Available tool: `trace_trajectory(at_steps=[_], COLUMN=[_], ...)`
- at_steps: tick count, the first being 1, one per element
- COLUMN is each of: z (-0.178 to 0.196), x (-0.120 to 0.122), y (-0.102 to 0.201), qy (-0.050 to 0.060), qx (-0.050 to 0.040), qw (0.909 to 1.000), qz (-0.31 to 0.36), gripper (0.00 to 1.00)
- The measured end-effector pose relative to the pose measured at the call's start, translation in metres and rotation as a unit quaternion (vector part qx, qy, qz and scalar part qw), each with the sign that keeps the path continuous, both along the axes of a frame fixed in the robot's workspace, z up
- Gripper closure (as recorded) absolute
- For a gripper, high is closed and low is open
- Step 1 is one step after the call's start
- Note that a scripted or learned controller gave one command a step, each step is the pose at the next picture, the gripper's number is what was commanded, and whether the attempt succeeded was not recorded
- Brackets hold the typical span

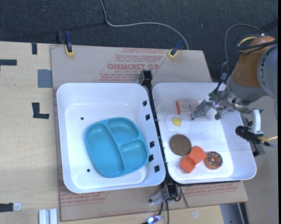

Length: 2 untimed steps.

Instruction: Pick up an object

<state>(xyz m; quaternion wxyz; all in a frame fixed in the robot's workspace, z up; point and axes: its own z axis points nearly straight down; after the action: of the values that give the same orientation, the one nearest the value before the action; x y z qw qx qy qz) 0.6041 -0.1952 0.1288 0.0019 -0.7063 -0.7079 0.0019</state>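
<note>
Jaws hang low over the rear part of the right bin (245, 171), at the tip of the grey arm (263, 76) that reaches in from the right; from this slanted overhead view it cannot be told whether they stand wide or narrow, and nothing can be seen held between them. They sit just to the right of a red-and-white packet (184, 106), which lies flat on the bin floor near the back wall; whether they touch it cannot be told.

All the loose things lie in that same right bin. A small fried-egg piece (176, 122), white with a yellow centre, lies just in front of the packet. Nearer the front lies a round brown disc (180, 144). Just beside the disc, to its front right, is an orange block (191, 158), and next to that a small sprinkled doughnut (213, 160). None of these three is near the jaws.

The left bin (68, 125) carries a light-blue divided tray (117, 146) lying at a slant on its floor. Both bins rest side by side on a brown board with red print (131, 66), which lies on the counter (19, 139). Two clamps, one at the back left (68, 47) and one at the back right (176, 48), grip the board's rear edge. A thin white cable (131, 24) curves across the dark floor behind the counter.
</note>
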Motion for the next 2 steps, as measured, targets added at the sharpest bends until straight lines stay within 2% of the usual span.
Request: trace_trajectory(at_steps=[1, 2], z=[-0.046, -0.032], x=[0.000, 0.002], y=[0.001, 0.000], qy=[-0.002, -0.005], qx=[-0.0011, -0.0023], qw=[1.0000, 1.0000], qz=[0.000, 0.000], gripper=[0.00, 1.00])
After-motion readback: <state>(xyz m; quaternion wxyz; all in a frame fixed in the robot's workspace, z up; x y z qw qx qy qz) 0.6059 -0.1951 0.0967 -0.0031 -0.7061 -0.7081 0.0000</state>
